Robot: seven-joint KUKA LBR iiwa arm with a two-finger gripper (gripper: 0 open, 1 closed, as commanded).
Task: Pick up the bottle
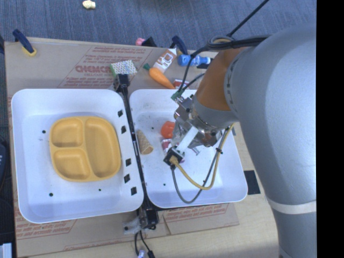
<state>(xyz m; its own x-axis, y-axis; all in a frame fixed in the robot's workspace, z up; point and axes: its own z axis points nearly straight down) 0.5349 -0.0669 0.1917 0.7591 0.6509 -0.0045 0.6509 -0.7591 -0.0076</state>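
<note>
Camera view: the grey arm [279,106] reaches in from the right and bends down over the right bin [226,190]. Its gripper [183,123] is low beside one red thing [167,128]; whether it is open or closed cannot be told. One tan cone [144,142] lies nearby. One yellow plate [85,147] sits in the left bin [27,198]. One bottle [164,61] lies on the cardboard [80,63] beyond the bins, beside one carrot [160,78].

I see the bottle [164,61] as small and white with an orange label; it lies on its side on the brown cardboard [86,69], just beyond the far rim of the right bin [156,181]; an orange carrot [160,78] lies just beside it.
</note>
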